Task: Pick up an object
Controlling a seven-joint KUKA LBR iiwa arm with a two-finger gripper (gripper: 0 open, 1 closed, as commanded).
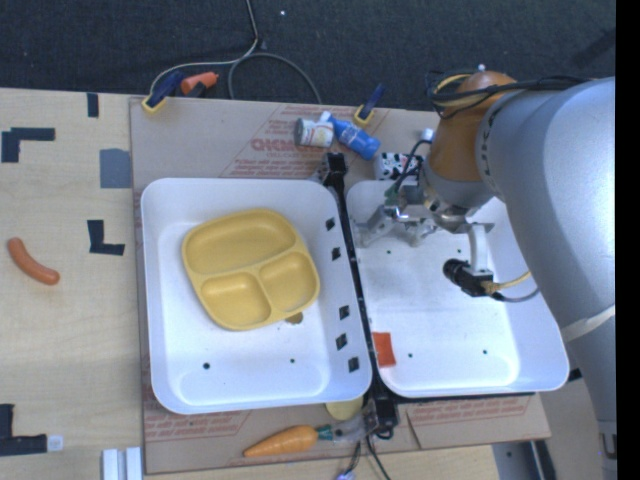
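Inside the left bin [160, 268], a yellow divided plate [250, 268] lies flat, slightly turned, with three compartments facing up; it sits toward the bin's upper middle, apart from the walls. A small dark object [293, 318] peeks out at the plate's lower right edge, too small to identify. In the right bin [450, 358], an orange-red tag-like piece [382, 348] lies near the lower left corner, close to the divider between the two bins.

The robot's hand [400, 213] is low over the upper left part of the right bin, at the end of the grey arm [550, 198] with its orange band [455, 153]. Whether the hand is released or clenched cannot be told from this angle, and nothing is seen in its grip. A black cable fitting [470, 276] hangs from the arm over the bin's middle.

Beyond the bins, on the cardboard sheet [250, 148] covering the bench [60, 318], a white-and-blue bottle [340, 133] lies on its side near the far edge. A toy carrot [285, 441] lies at the near edge, just below the left bin. An orange sausage-shaped toy [33, 262] rests on the bare bench well to the left. Blue and yellow clamps [170, 88] grip the cardboard's far edge.
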